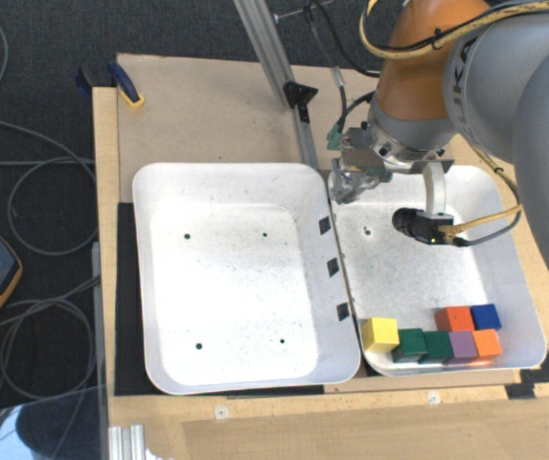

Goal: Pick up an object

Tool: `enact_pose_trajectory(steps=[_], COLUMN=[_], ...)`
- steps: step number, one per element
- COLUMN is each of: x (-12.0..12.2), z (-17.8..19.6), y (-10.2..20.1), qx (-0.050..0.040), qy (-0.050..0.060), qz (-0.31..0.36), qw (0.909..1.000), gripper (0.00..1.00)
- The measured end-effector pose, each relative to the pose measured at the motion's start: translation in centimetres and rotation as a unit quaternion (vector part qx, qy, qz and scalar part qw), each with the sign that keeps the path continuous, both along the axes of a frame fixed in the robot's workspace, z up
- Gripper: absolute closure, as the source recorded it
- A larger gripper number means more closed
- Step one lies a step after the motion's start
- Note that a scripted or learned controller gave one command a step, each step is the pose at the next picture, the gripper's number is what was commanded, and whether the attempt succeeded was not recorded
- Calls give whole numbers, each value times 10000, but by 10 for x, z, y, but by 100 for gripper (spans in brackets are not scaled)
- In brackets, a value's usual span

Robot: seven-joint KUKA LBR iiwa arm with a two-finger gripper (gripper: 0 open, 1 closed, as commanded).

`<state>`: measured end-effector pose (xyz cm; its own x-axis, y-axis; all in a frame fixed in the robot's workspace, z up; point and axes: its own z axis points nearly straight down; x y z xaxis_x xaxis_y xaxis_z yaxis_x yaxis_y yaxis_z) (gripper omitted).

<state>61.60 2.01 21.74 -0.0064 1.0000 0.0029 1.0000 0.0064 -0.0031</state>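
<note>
Several small coloured blocks lie huddled at the near edge of the right bin (504, 257): a yellow block (382, 333), green blocks (423, 344), a purple block (464, 344), orange blocks (472, 330) and a blue block (485, 315). My gripper (348, 186) hangs over the far left corner of the right bin, close to the wall between the two bins and well away from the blocks. Nothing shows between its fingers.
The left bin (159, 199) lies beside the right one. A slanted metal bar (272, 56) rises behind the bins. A black cable attachment (418, 224) hangs from the wrist over the right bin. A blue-and-yellow clamp (125, 81) sits at the bench's far left corner.
</note>
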Motion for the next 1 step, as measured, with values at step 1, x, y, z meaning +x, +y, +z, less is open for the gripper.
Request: enact_pose_trajectory(steps=[1], x=[-8], z=[14], y=[61], qx=[3], qy=[-26], qz=[9], qw=[10000], gripper=[100])
